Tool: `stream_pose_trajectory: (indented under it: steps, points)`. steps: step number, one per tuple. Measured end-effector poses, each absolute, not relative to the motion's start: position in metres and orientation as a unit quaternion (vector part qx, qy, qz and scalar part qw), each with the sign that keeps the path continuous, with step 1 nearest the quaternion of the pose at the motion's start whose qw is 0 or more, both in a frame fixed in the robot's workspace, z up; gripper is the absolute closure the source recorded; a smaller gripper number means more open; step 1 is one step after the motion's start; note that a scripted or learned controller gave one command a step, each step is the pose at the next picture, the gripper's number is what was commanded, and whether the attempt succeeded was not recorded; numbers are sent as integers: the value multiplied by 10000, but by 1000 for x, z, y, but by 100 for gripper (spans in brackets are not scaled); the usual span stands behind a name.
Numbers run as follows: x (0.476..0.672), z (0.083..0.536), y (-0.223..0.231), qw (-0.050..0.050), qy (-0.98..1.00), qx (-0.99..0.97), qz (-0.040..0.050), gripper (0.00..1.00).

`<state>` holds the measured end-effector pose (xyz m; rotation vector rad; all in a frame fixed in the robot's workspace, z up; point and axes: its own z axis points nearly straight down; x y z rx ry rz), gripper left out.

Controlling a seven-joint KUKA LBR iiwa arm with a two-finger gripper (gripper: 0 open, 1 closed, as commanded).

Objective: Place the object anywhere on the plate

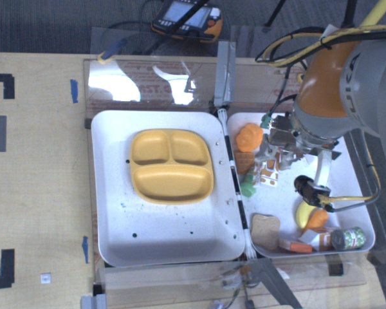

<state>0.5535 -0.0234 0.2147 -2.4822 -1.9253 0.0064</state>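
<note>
A yellow plate (172, 165) with three compartments lies in the left bin (109, 224), and nothing rests on it. My gripper (271, 161) hangs low over the upper left part of the right bin (360, 192), below the grey arm with its orange band. It sits just right of an orange ball-shaped fruit (248, 137) and an orange carrot-like piece (244, 163). A small green item (248, 187) lies just below and left of it. The wrist hides what is under the gripper.
Along the right bin's front lie a tan bread slice (265, 230), a yellow banana (302, 215), a small orange item (318, 219), a green-labelled can (349, 239) and a thin orange-and-white stick (297, 246). A metal divider (235, 185) separates the bins.
</note>
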Motion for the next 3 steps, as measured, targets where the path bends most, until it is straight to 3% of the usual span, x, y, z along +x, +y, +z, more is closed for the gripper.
stream_pose_trajectory:
  steps: [1,2,3]
  points:
    - [605,279,-49,6,-6676,-7445,19,100]
    - [588,196,8,15,-6631,-7485,23,100]
    - [599,188,56,6,-6327,-7744,17,100]
